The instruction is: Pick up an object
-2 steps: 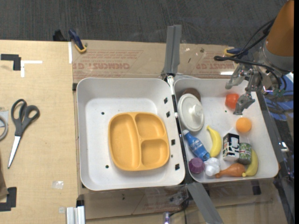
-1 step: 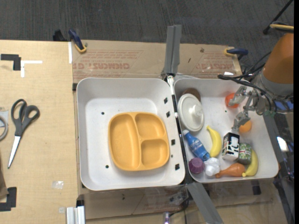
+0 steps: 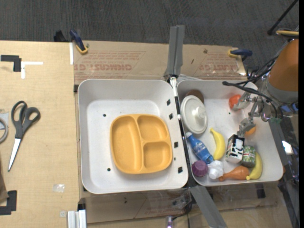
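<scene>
Bins sit side by side on my feed, two shallow white plastic trays on the wooden desk [image 3: 38, 175]. The left bin [image 3: 90, 141] carries a yellow three-compartment plastic plate [image 3: 141, 143], lying flat near the middle.

The right bin [image 3: 216, 91] holds the clutter I have to choose from. A round white lid with a knob [image 3: 194, 114] lies against the dividing wall, partly over a brown round thing I cannot identify. Below it, a blue plastic bottle [image 3: 199, 149] lies tilted, with a small yellow banana [image 3: 218, 144] just beside it on the right. A purple round piece [image 3: 199, 168] and a crumpled clear-white lump [image 3: 215, 169] sit near the front wall. To their right lies an orange carrot-shaped toy [image 3: 236, 174], touching a second yellow banana [image 3: 257, 169] that curves along the front right corner. A black-and-white carton [image 3: 235, 148] stands tilted next to a small green box [image 3: 248, 156].

My arm comes in from the right, the orange band [image 3: 285, 68] at the frame edge. The tool [image 3: 248, 122] hangs over the right side of that bin — between an orange-red ball [image 3: 235, 101] near the back and a small orange piece [image 3: 250, 130] under its tip. Cables and metal parts crowd the view, so I cannot tell its state, and I see nothing held in it.

Grey-handled scissors [image 3: 20, 122] lie on the desk, well apart at far left.
</scene>
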